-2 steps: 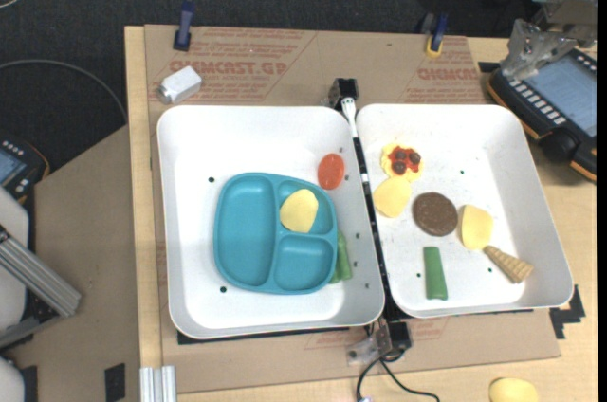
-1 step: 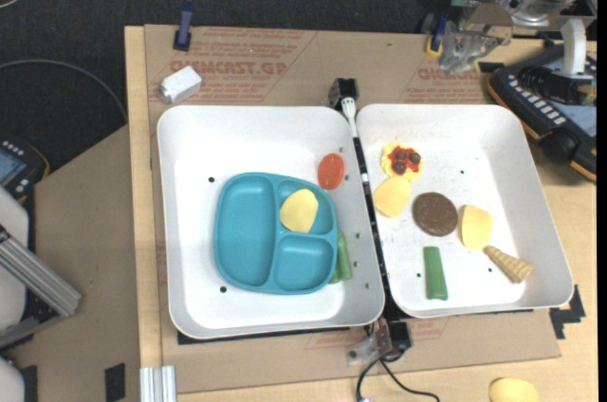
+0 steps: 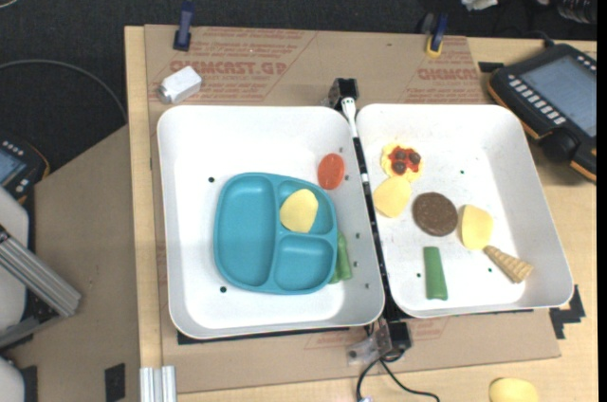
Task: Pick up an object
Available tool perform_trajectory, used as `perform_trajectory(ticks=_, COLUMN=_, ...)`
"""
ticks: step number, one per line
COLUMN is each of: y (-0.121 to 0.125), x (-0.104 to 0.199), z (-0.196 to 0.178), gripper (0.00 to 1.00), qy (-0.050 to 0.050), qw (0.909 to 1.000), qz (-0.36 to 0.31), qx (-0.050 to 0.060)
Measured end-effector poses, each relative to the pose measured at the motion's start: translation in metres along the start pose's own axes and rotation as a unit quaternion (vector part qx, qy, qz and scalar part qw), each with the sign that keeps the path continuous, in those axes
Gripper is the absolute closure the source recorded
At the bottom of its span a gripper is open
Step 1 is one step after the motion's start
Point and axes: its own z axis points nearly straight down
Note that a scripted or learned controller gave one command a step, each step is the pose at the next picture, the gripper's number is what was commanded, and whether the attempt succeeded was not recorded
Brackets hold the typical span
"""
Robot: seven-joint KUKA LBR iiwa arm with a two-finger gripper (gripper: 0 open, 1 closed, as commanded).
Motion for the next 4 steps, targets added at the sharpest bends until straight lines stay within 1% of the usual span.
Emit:
perform_trajectory(ticks=1, y=-0.039, x=-0.029, z=0.114, gripper=1.00, qy=0.001, qw=0.9999, qz=0.005, qx=0.015)
perform_trajectory(ticks=2, y=-0.030, x=-0.004, z=-0.090, gripper=1.00, qy=0.000, qw=1.0000, qz=0.001, qx=-0.003)
perform_trajectory(ticks=3, y=-0.029, x=-0.001, z=0.028, gripper=1.00, qy=0.001, qw=0.9999, qz=0.003, qx=0.015)
perform_trajectory(ticks=4, y=-0.027, x=-0.001, z=0.010, gripper=1.00, qy=0.000, qw=1.0000, qz=0.002, qx=0.006)
